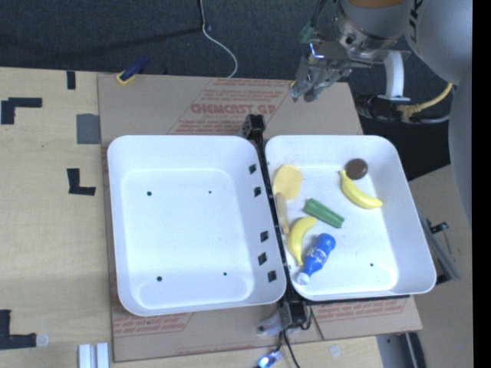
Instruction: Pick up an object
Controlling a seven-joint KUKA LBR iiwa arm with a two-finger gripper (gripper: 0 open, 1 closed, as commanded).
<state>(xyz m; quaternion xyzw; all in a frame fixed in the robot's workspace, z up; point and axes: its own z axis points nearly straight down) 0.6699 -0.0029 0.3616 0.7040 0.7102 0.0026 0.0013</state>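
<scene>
Hanging above the cardboard sheet (230, 110) just beyond the far rim of the right bin (406, 228), the gripper (311, 87) carries nothing between its fingers, and whether it is open or closed cannot be told from this angle. All the candidates lie in the right bin: a pale yellow flat piece (288, 181) against the wall shared with the left bin (123, 205), a banana (300, 238) below it, a blue bottle (317, 255) touching that banana near the bin's near edge, a green block (323, 212) toward the middle, and a second banana (359, 193) with a brown round object (356, 168) touching its upper end near the far right corner. Crowding is the main risk, as I judge it: a descent on the lower banana could strike the bottle or the green block and scatter them, while fingers closing on the pale piece could jam against the dividing wall and its black clips. The curved bananas and the round bottle may also roll or squirt out of a two-finger pinch, leaving an empty grasp. Both bins sit on the cardboard sheet, which covers a light wooden bench (46, 144) marked with dark tape; behind runs a dark curtain with a thin white cable (219, 44) hanging down, and a small yellow-and-blue item (132, 70) rests at the cardboard's far left corner.
</scene>
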